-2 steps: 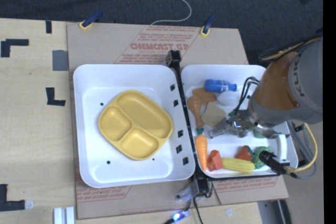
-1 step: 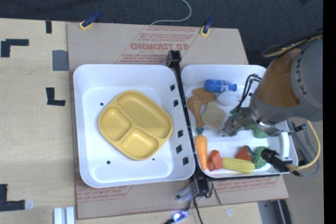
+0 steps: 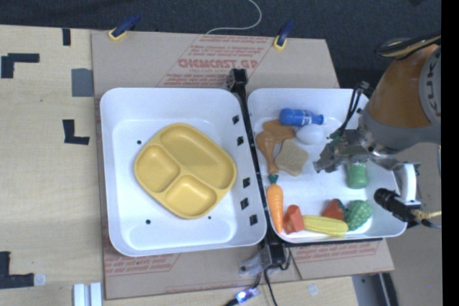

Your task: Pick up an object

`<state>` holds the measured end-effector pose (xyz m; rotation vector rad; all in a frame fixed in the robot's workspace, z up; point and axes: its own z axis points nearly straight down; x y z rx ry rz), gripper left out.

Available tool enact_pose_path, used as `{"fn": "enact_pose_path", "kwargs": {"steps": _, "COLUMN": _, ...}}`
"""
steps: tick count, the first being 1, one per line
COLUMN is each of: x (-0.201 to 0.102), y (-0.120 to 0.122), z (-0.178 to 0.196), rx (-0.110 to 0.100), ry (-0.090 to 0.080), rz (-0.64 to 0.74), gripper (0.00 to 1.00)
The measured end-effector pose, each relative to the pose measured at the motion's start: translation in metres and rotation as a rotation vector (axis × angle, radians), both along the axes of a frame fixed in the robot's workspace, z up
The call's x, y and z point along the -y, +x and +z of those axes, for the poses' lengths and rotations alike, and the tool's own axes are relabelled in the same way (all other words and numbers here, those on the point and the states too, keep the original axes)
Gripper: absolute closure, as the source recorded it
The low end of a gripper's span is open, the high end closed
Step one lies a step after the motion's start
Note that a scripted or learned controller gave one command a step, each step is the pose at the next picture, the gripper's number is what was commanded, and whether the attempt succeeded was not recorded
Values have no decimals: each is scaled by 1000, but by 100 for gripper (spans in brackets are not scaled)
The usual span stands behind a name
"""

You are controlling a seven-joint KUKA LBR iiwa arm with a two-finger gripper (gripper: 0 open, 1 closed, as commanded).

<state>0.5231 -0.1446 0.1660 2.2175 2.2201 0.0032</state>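
1. Near edge of right bin: 1 corn cob, 1 carrot, 1 red piece, 1 broccoli-ish green thing. All prob light, stiff plastic, kinda slick.
2. Mid: tool low in the bin, just beside 1 green bottle; can't tell if it's apart or together. I'd grab the bottle across its body.
3. Far: 1 blue bottle, 1 white ball.
4. Left bin: 1 yellow tray.
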Motion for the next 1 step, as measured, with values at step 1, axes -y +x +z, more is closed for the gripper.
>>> {"fn": "enact_pose_path", "kwargs": {"steps": 1, "x": 0, "y": 1, "z": 53, "rx": -1, "ry": 0, "rz": 0, "gripper": 100}}
